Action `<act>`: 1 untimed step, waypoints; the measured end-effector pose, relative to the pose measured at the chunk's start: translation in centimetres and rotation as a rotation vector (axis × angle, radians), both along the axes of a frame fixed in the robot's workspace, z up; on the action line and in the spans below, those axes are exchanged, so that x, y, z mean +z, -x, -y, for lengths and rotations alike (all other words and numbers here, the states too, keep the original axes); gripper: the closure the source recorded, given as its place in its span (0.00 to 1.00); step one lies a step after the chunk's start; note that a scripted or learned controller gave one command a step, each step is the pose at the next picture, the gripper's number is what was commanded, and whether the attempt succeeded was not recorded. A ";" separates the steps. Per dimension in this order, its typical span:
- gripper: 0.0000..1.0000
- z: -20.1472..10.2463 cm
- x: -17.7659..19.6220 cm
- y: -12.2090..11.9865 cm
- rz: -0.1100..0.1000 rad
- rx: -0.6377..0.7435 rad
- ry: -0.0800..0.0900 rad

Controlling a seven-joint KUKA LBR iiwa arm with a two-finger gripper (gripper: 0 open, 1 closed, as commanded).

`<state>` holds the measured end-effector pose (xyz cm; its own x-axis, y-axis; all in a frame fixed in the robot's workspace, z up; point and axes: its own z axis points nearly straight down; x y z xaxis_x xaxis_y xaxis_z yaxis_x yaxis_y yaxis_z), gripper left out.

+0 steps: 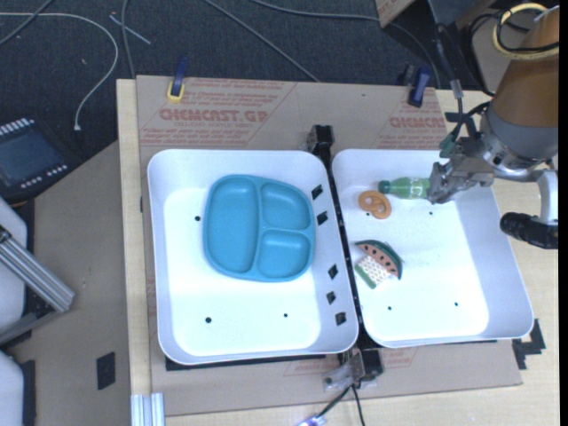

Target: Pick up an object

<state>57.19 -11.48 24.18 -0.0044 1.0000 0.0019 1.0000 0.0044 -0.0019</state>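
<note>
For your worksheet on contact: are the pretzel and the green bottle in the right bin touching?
Apart. The camera view shows a strip of white bin floor between the pretzel and the green bottle, which lies just beyond it.

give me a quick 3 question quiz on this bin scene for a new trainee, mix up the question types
1. True or false: the blue divided plate lies in the same bin as the green bottle.
2. Which thing is nearest the gripper? A) pretzel B) green bottle C) watermelon slice
3. Fill in: the right bin contains ___ things.

Key
1. False: the plate is in the left bin, the bottle in the right one.
2. B: the gripper sits at the bottle's right end.
3. Three: bottle, pretzel, watermelon slice.
</note>
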 end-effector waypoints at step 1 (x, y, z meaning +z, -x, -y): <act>1.00 -5.8 -1.3 -0.4 -0.001 0.002 -0.001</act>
<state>57.58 -5.64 22.86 -0.0060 1.0000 0.0029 1.0000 0.0060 -0.0026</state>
